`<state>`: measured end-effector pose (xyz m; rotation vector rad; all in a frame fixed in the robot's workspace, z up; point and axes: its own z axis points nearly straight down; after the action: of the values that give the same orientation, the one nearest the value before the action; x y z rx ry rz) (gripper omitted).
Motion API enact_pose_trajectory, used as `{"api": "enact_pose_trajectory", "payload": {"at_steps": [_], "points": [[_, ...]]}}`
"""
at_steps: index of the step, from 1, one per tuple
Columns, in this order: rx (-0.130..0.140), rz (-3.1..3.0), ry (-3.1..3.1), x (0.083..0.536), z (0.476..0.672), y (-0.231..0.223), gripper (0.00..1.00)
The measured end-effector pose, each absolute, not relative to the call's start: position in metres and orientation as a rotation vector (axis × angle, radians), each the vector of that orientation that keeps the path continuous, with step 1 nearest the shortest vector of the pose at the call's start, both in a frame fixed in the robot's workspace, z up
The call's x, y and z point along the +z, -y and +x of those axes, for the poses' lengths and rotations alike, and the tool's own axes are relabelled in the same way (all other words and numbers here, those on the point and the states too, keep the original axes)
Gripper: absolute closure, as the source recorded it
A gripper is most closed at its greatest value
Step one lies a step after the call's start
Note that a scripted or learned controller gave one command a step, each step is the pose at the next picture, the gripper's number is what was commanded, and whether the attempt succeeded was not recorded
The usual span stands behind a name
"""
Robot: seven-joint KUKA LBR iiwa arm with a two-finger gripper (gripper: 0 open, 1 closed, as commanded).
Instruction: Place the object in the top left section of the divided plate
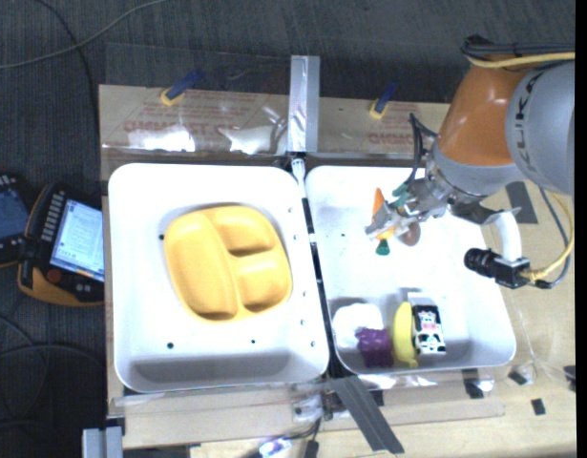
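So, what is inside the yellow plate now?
Nothing lies in the yellow plate: all its sections show bare. The toys, such as the banana and the grapes, are in the right bin. The bin floor under the plate is covered.

Grey arm from right, hand (396,219) lowered

The claw (400,219) hovers over the right bin (350,284) beside a small carrot (378,200); the yellow divided plate (228,260) sits left.

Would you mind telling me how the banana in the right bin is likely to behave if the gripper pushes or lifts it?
The banana looks like a small, smooth toy, so probably light and somewhat slippery. Its curve suggests it may rock or pivot when pushed. Wedged between the purple toy and cow carton, it would likely nudge them.
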<state>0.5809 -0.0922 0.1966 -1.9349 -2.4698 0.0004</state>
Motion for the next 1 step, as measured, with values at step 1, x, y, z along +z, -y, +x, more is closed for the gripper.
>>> {"api": "enact_pose_trajectory", "payload": {"at_steps": [1], "points": [[0.007,-2.005,2.414,0.1857,0.6324,0.0168,1.0]]}}
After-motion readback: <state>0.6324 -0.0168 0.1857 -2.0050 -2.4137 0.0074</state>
